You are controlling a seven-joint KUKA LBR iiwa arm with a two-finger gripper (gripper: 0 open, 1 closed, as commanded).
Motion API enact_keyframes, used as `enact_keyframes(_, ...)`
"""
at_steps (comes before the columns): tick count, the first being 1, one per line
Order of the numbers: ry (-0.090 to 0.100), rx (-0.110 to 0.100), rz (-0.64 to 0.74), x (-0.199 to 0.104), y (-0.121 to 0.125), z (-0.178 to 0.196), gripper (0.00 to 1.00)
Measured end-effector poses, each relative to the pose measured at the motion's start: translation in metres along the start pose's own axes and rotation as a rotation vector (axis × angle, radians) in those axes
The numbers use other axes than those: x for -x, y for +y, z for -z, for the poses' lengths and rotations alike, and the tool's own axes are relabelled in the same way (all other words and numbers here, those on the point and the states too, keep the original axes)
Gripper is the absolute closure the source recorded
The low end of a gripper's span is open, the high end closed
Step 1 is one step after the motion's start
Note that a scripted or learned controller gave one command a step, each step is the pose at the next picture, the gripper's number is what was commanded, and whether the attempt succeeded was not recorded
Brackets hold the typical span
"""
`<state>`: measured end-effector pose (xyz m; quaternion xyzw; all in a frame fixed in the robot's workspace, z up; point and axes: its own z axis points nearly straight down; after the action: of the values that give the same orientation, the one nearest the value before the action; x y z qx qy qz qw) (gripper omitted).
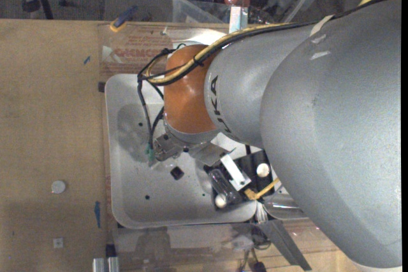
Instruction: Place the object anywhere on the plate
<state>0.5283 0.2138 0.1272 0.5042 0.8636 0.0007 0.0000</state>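
Fingers' state: could not tell; gripper (155, 151) sat low over white bin (121, 137), left of frame centre, beneath orange band (185, 95). Object and plate: not made out, likely hidden under arm (306, 118). Risk: blind release missing plate, because arm blocked view. Counter (51, 111) at left.

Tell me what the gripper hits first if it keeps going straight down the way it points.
Most likely the floor of the white bin beneath the gripper. Nothing is visible between them, though depth is hard to judge.
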Motion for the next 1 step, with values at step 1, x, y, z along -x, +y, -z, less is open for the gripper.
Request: enact_keyframes(1, -0.001, 0.0, -0.165, 0.0223, 0.0121, 0.0362, 1.0)
